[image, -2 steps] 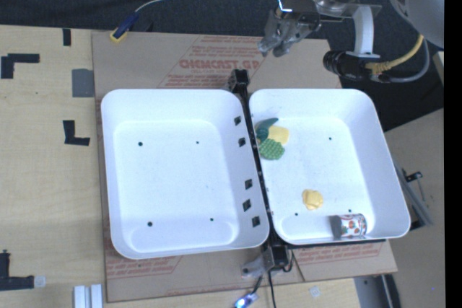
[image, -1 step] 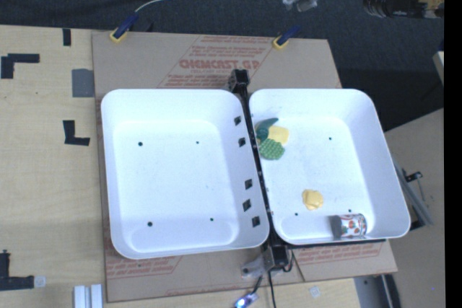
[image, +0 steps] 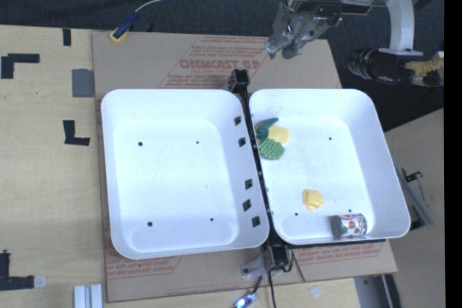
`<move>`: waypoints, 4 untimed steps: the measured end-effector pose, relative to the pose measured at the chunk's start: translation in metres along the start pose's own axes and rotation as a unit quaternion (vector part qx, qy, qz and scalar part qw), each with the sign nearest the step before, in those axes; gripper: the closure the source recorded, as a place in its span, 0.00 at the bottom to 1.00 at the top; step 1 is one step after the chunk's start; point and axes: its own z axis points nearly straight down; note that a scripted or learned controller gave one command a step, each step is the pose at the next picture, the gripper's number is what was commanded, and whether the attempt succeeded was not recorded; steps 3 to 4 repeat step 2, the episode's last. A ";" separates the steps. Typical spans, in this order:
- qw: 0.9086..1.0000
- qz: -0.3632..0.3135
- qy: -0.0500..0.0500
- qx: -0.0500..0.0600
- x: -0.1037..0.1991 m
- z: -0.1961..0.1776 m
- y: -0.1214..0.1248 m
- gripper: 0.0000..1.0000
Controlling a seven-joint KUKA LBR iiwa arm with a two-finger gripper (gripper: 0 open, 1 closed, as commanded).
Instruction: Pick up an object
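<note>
My gripper [image: 286,48] hangs high above the back edge of the bench, over the cardboard behind the two bins, with nothing between its fingers. In the right bin [image: 361,112] a small cluster lies by the left wall: a yellow piece [image: 279,134], a green textured piece [image: 271,148] and a dark teal piece [image: 264,125]. A second yellow lump [image: 312,199] sits lower in the bin. A small can [image: 350,226] with a red and white label lies on its side at the front rim.
The left bin [image: 115,155] stands beside the right one, joined by a black clip strip [image: 247,177]. Both rest on a cardboard sheet [image: 209,61]. A yellow-tipped cable [image: 124,27] lies at the back left. Black arm hardware [image: 379,65] sits at the right.
</note>
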 end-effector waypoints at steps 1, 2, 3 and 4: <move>1.000 -0.001 -0.002 0.005 0.061 0.113 -0.038 1.00; 1.000 -0.001 -0.003 0.006 0.125 0.220 -0.052 1.00; 1.000 -0.001 -0.003 0.006 0.125 0.220 -0.052 1.00; 1.000 -0.001 -0.003 0.006 0.125 0.220 -0.052 1.00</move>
